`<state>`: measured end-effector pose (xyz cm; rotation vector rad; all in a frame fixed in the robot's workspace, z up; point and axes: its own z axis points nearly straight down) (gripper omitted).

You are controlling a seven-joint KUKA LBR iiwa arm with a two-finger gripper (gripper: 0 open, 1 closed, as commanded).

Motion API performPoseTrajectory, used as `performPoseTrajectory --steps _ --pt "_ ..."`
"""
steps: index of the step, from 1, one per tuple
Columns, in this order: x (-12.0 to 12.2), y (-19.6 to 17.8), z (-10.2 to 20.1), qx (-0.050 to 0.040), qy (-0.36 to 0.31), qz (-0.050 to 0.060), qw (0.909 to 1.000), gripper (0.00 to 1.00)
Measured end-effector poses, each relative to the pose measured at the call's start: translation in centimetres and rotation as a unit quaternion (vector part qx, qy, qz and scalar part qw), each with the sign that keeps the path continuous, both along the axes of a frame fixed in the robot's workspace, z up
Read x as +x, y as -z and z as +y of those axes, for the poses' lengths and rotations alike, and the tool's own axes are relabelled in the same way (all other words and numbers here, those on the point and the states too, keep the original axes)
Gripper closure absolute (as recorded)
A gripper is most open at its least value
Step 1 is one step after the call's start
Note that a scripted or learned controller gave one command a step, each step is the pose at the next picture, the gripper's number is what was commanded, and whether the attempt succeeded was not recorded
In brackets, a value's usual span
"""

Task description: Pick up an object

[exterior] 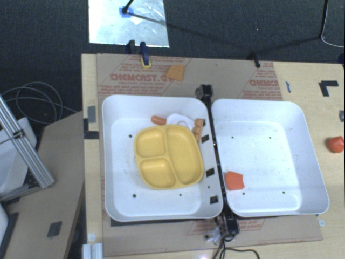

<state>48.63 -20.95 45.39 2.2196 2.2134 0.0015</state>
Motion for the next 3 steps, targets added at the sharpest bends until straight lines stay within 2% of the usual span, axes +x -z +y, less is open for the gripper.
performPoseTrajectory --steps 1,2,3 --pt "0.1 4.4 0.3 0.0018 -0.002 0.003 1.0 0.0" --pt "1.3 -0.2 5.6 0.0015 -0.006 -0.001 1.0 0.0" --pt "0.8 0.1 1.1 0.0004 -0.001 0.001 1.0 0.0"
